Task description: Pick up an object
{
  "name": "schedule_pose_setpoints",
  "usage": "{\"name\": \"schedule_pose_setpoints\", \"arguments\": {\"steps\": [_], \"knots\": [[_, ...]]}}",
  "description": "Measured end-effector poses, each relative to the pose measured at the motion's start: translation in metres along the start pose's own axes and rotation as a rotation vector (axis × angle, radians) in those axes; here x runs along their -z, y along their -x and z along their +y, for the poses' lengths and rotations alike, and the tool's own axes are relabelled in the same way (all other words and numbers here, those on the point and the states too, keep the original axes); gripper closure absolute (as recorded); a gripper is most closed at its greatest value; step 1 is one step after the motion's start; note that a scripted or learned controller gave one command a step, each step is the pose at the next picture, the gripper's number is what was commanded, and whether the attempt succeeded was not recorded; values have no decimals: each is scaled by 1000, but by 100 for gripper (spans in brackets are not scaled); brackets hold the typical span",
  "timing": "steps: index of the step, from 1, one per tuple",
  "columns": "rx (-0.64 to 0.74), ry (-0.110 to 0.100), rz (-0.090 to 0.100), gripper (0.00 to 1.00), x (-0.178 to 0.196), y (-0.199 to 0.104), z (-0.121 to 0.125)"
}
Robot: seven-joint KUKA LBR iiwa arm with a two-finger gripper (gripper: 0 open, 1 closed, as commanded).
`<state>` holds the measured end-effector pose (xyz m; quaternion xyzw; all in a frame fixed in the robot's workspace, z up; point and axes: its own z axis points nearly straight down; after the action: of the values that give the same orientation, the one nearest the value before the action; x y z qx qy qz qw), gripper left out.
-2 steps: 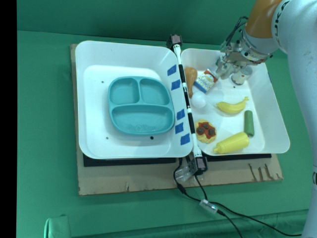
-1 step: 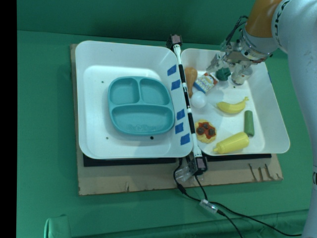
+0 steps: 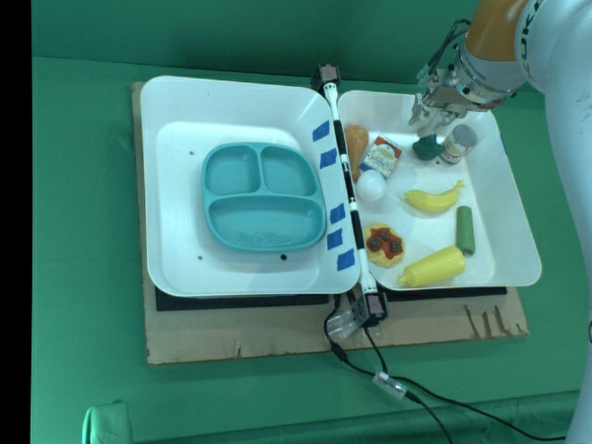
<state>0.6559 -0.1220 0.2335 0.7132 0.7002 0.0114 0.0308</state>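
- The left bin [image 3: 176, 118] carries a teal divided plate [image 3: 263, 197] near its middle.
- The right bin [image 3: 504, 211] holds the small things, and my arm [image 3: 555, 54] reaches in over its far right corner.
- A yellow squeeze bottle [image 3: 431, 266] lies at the near edge, with a banana [image 3: 433, 198] above it and a green cucumber [image 3: 464, 229] to their right.
- A carrot [image 3: 356, 148], a small carton [image 3: 380, 155], a white egg [image 3: 371, 187] and a little pizza [image 3: 385, 244] sit along the divider side.
- My claw [image 3: 435, 114] hangs just above a dark green object [image 3: 426, 147], beside a small can [image 3: 457, 143]; how far it is open I cannot tell, and I see nothing held in it.
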Motion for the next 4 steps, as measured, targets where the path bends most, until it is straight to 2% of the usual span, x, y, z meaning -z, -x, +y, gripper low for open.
{"name": "schedule_pose_setpoints", "arguments": {"steps": [1, 2, 3, 4], "knots": [[0, 0, -1, 0, 0, 0, 0], [10, -53, 23, 0, 9, 6, -80], [12, -45, 21, 0, -42, 1, -74], [9, -35, 15, 0, -36, 46, -186]]}}
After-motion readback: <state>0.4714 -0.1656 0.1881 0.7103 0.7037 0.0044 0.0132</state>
